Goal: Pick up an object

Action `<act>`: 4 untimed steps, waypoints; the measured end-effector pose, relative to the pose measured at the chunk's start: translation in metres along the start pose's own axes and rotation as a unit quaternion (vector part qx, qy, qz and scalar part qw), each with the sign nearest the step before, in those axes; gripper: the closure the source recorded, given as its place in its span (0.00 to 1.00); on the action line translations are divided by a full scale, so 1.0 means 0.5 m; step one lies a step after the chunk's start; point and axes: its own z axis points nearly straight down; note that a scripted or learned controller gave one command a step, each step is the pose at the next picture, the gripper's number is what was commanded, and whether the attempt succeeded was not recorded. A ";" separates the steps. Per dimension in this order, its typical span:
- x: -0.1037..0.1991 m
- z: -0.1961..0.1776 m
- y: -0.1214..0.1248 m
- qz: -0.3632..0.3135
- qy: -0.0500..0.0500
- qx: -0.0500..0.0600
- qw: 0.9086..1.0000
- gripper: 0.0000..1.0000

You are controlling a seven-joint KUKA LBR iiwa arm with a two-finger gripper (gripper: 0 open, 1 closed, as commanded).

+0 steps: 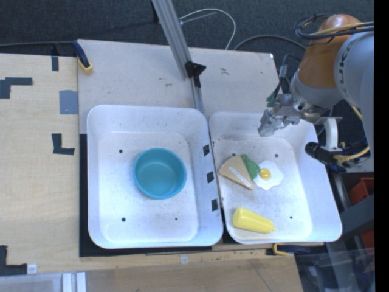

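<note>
The right bin (pixel 316 205) holds a tan sandwich wedge with a green leaf (pixel 238 171), a fried egg (pixel 268 176) touching its right side, and a yellow piece (pixel 251 221) near the front wall. A blue bowl (pixel 160 173) sits in the left bin (pixel 103 163). My gripper (pixel 268 126) hangs over the far edge of the right bin, above and behind the egg, with nothing seen between its fingers.
A grey metal pole (pixel 173 29) slants down to the back of the divide between the bins. Cables (pixel 213 17) lie on the board behind. A yellow clamp (pixel 84 58) sits at the far left corner of the board.
</note>
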 end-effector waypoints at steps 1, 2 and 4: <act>0.122 -0.027 -0.004 -0.001 0.001 -0.001 1.000 1.00; 0.234 -0.014 -0.016 -0.001 0.000 0.001 1.000 1.00; 0.457 -0.019 -0.032 -0.001 0.000 0.000 1.000 1.00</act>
